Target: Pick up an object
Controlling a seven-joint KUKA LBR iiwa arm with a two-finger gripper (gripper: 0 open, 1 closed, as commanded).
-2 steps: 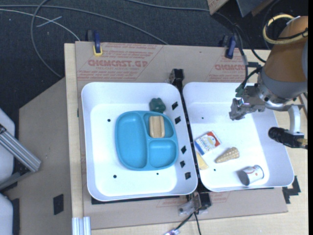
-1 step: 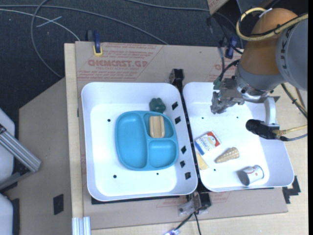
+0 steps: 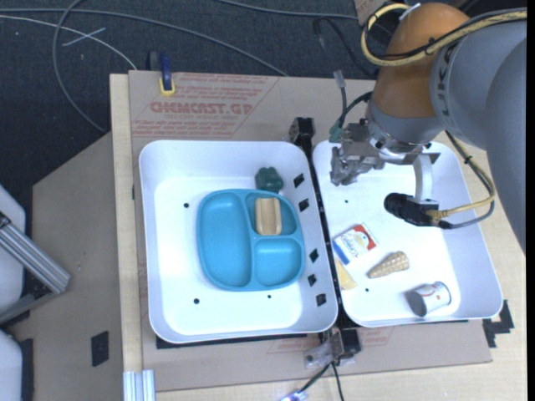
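Note:
My gripper [image 3: 343, 174] hangs over the far left corner of the right bin [image 3: 472, 261], close to the divider between the bins. Nothing shows between its jaws. In the right bin lie a red, white and blue packet [image 3: 354, 243], a tan ridged cone [image 3: 389, 265] and a small grey can [image 3: 428, 296] on its side, all nearer the front than the gripper. The left bin [image 3: 167, 215] holds a blue divided plate [image 3: 226, 249] with a tan block [image 3: 267, 215] in its upper right compartment. A dark green lump [image 3: 269, 178] sits just behind the plate.
The grey arm with its orange band [image 3: 414, 65] reaches in from the upper right above the right bin's far side. Black clips [image 3: 305, 207] line the divider between the bins. Cables trail over the dark floor behind the bench.

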